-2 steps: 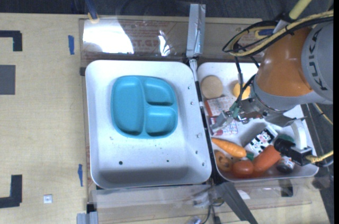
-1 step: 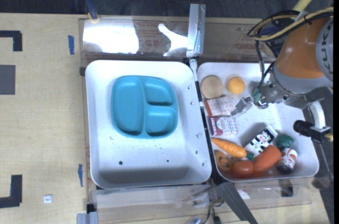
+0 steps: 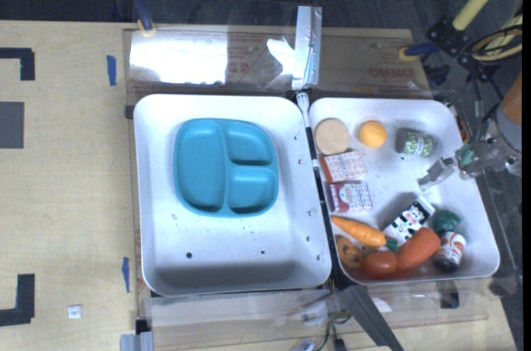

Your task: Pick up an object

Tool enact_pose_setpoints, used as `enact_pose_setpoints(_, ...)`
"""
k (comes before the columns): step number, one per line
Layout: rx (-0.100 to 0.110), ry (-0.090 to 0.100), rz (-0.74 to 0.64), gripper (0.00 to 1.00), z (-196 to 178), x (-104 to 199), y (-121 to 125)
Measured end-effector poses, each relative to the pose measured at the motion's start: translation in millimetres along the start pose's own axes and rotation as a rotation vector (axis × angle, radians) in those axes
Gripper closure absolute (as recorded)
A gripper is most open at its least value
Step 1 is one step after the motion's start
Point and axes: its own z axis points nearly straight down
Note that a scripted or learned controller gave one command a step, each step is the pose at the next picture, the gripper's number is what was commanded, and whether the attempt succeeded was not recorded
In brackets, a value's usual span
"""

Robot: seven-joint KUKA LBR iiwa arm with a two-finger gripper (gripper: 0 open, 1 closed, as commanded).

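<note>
Camera view shows two white bins side by side: the left bin [image 3: 158,200] holds one blue divided tray [image 3: 224,167], and the right bin [image 3: 485,237] holds a crowd of small toys. The gripper [image 3: 440,169] hangs over the right bin at about 3 o'clock of its floor, and whether its fingers are apart or together cannot be told; nothing is seen between them. Toward 12 o'clock lie one round tan biscuit [image 3: 332,135], one yellow ball [image 3: 372,134] and one small green can [image 3: 414,143]. Two red-and-white packets [image 3: 344,167] sit along the left wall, one below the other. At 6 o'clock two carrots crowd together: one carrot [image 3: 358,230] has its long axis running from 10 to 4 o'clock, the other carrot [image 3: 419,248] tilts up toward 1 o'clock. A red tomato [image 3: 380,262] touches both. A black-and-white box [image 3: 408,221] lies just above them, a dark green piece [image 3: 445,220] and a small bottle [image 3: 450,251] at 4 o'clock.
</note>
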Motion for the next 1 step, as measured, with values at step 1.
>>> enact_pose_setpoints(1,-0.005,0.0,-0.003,0.0,78.7,11.9,62.8)
